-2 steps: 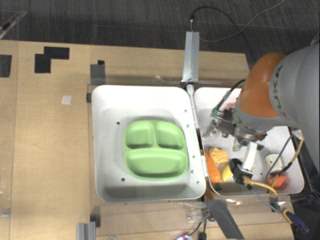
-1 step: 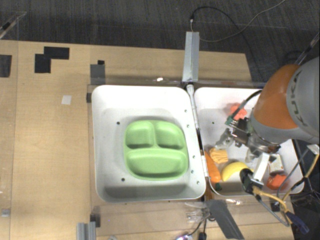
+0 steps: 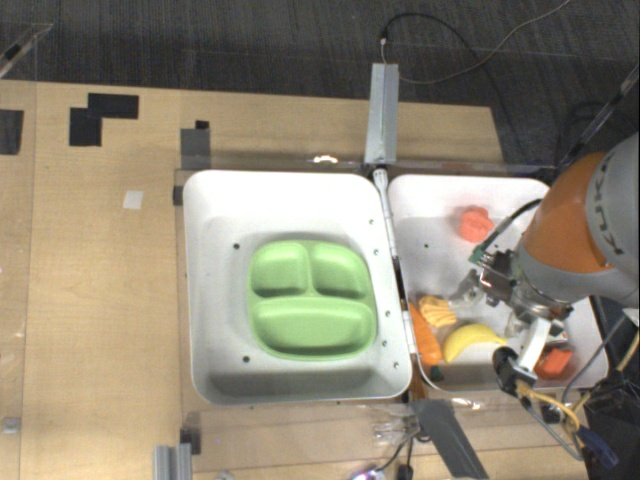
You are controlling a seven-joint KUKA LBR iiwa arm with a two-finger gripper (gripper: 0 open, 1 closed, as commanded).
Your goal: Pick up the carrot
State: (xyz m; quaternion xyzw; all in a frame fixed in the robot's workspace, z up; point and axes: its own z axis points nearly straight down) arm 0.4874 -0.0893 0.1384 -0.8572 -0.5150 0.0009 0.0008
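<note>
A pale wooden bench (image 3: 90, 298) is seen under clear sheeting, with flat black patches (image 3: 100, 116) set into its far left part and dark ribbed flooring (image 3: 200, 18) behind it, across which a thin black cable (image 3: 470, 53) is looped. The left bin (image 3: 210, 298), a shallow white tub with rounded corners, is occupied by a smooth green plate (image 3: 310, 298) moulded into three compartments. A grey metal bar (image 3: 381, 118) is fixed at the far end of the seam between the bins. In the right bin (image 3: 425, 208), the carrot (image 3: 427, 341), orange and tapered, is laid against the left wall near the front corner. A pale yellow ridged piece (image 3: 436, 311) is seen just behind it, and a curved yellow banana (image 3: 472, 342) just to its right. A rounded coral-red item (image 3: 474, 222) is placed near the far wall. The gripper (image 3: 480, 280) is held low over the middle of the bin, behind the banana and apart from the carrot; whether it is open or closed cannot be told, and nothing is seen held in it. The arm (image 3: 580, 218) is extended in from the right. An orange-red item (image 3: 553, 361) is lodged near the front right corner.
</note>
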